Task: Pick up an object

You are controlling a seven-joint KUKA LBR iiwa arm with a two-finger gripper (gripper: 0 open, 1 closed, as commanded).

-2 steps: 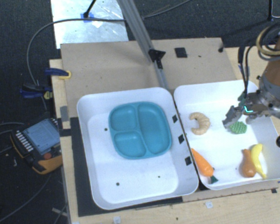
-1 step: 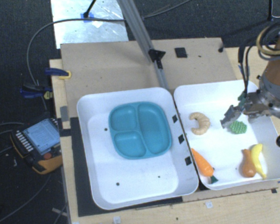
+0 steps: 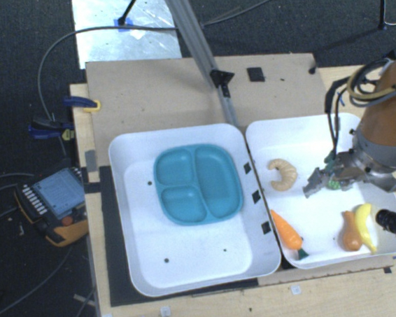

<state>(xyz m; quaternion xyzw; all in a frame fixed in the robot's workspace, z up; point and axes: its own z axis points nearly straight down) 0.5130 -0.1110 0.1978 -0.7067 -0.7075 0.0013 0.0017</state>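
In the right bin [image 3: 301,131] lie a tan croissant [image 3: 282,173], an orange carrot [image 3: 286,230] by the left wall, a brown-orange pear-shaped toy [image 3: 350,232] and a yellow banana [image 3: 365,226] at the front right. My gripper [image 3: 314,183] hangs low over the middle of this bin, just right of the croissant and above the carrot. A small green patch [image 3: 334,184] sits close behind the gripper tip; I cannot tell what it is. Nothing is visibly held.
The left bin [image 3: 194,260] holds a blue divided plate [image 3: 198,183]. The arm's grey and orange wrist [image 3: 388,124] covers the right bin's far right side. A metal pole [image 3: 200,41] slants over the bench's back. Cables and a handheld device [image 3: 55,204] lie on the floor at left.
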